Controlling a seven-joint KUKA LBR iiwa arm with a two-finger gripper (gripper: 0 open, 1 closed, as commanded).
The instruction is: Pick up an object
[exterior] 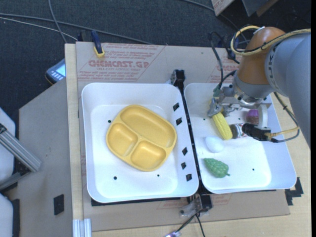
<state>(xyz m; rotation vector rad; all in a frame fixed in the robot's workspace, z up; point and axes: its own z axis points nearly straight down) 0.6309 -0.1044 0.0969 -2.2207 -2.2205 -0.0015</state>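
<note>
Hand low in right bin over corn, likely to grab it; grip state can't tell.

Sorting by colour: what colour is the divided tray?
Yellow; the divided tray shows in the camera view.

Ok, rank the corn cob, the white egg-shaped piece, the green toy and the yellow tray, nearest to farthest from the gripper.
1. Corn cob: right bin, directly below the gripper.
2. White egg-shaped piece: right bin, just past the cob.
3. Green toy: right bin, near its front edge.
4. Yellow tray: left bin.
</note>
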